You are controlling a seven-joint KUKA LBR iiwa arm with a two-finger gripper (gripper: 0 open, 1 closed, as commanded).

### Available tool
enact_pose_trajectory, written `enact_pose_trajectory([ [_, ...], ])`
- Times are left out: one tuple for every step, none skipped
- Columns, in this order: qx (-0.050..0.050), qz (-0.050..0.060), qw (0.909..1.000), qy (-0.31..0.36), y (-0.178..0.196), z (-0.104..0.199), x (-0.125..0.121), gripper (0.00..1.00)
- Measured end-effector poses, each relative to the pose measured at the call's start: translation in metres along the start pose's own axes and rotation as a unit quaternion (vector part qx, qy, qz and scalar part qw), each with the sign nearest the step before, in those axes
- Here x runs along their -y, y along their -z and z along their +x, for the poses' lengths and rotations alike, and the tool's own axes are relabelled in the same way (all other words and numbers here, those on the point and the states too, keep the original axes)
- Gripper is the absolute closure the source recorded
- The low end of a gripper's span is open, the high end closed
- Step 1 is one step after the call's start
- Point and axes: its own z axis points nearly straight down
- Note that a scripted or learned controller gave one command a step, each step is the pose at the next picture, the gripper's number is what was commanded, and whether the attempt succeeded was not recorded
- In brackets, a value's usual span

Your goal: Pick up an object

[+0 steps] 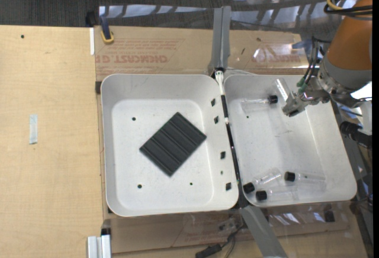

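Objects unpicked; gripper high over right bin

Objects for picking lie in both bins, and none is lifted as far as the view shows. Task status, by judgement: approach stage only, with the grasp and the lift both left to do.

Left bin (118, 91): one ribbed black slab (173, 143), flat on the floor near the middle and turned corner-on. It is well apart from every wall, so there is open room on all four sides.

Right bin (337, 150): several clear tubes with black caps. One capped tube (260, 101) lies near the back wall, close to the gripper. A cluster of capped tubes (278, 183) lies along the front wall, some touching or nearly touching each other. The middle of this floor is bare.

Arm (352, 44): enters from the right, over the back right corner of the right bin.

Gripper (294, 107): tip points down and leftward, just beside the back tube. Nothing is seen between the fingers. The finger gap is too small and blurred to read, so I cannot tell how far open it is.

Edge notes: the front cluster sits tight to the wall, so I judge finger room there to be poor. The slab is the freest target but is thin and flat. The centre divider (225, 126) stands between the bins.
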Motion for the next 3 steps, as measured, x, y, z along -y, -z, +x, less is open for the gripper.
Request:
enact_pose_trajectory([
  [0.000,0.000,0.9991,0.042,0.005,0.050,-0.075,1.00],
  [0.000,0.000,0.9999,0.012,0.041,0.113,-0.079,1.00],
  [0.001,0.000,0.9997,0.024,0.037,0.133,-0.094,1.00],
])
